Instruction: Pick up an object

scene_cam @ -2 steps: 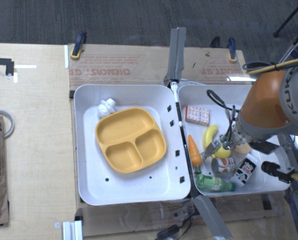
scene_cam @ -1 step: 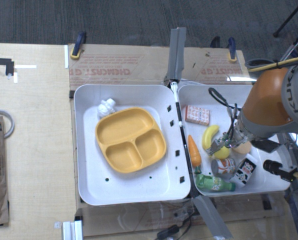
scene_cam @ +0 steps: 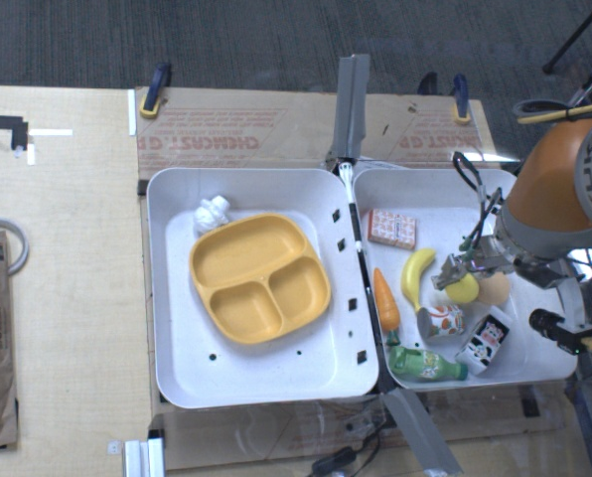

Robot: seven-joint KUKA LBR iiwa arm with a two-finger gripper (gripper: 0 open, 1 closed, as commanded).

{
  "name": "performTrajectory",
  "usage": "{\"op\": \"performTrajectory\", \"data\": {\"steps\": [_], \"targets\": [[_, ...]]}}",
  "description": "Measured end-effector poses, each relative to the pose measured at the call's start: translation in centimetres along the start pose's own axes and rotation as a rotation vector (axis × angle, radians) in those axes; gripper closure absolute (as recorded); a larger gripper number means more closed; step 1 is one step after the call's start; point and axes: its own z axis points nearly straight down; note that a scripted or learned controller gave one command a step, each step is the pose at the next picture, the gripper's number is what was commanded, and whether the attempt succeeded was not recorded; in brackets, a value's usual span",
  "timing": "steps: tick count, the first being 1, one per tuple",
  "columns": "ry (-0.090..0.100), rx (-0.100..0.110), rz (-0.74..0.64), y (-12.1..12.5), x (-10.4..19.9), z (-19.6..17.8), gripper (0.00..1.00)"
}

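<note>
Yellow ball sits in the right bin, right under the jaws, touching or nearly touching the fingertips. Can't tell how far the jaws are open or whether they have the ball. Peach-colored round thing just right of the ball. Banana just left of the jaws, upright-ish, curved. Carrot further left, by the bin's left wall. Red-white cup just below the jaws. Black-and-white carton below and right of them. Green bottle lying along the bin's front edge, below the cup. Pink box up and left of the jaws. Left bin well left, holding a yellow divided tray with a white crumpled item at its upper-left corner. Arm enters from the right. Tabletop far left.
</note>
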Motion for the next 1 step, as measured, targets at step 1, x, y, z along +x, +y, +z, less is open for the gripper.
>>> {"op": "performTrajectory", "data": {"steps": [1], "targets": [[0.000, 0.001, -0.095, 3.03, 9.67, -13.58, 1.00]]}}
